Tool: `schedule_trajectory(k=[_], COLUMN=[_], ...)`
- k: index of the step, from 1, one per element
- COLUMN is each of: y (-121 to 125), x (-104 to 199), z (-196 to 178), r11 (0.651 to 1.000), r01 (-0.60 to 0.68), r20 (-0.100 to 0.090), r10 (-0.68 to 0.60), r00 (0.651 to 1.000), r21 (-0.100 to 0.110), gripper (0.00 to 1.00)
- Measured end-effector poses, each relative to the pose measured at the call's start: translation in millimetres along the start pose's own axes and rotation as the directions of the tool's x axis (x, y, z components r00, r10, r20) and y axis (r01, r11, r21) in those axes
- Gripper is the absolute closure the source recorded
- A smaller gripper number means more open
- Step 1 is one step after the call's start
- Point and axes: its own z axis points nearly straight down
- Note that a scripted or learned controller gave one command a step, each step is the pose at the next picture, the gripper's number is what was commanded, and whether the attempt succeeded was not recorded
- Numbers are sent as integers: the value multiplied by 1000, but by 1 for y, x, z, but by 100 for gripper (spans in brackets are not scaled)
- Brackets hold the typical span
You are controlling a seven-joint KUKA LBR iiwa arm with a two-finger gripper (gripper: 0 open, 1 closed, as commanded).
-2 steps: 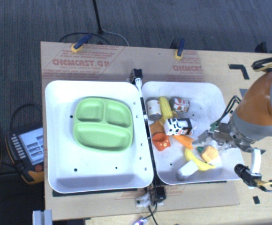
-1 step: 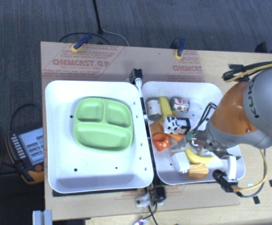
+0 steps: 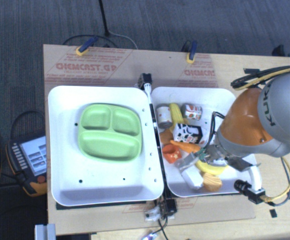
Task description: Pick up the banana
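bench with two white bins side by side. left bin: one green divided plate, lying flat near the middle. right bin: banana at the near side, just below the gripper, touching an orange fruit nearer still; corn cob and a small can at the far left; black-and-white cow toy mid-bin; carrot; red piece; white block. arm reaches in from the right, wrist over the bin. gripper grasp state: cannot tell.
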Motion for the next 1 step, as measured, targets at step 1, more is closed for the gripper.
schedule_trajectory(k=[1], y=[1], x=[1], z=[-11], r11=[1000], r01=[1], r20=[-4], r10=[-1], r00=[1000], r21=[-1], gripper=[100])
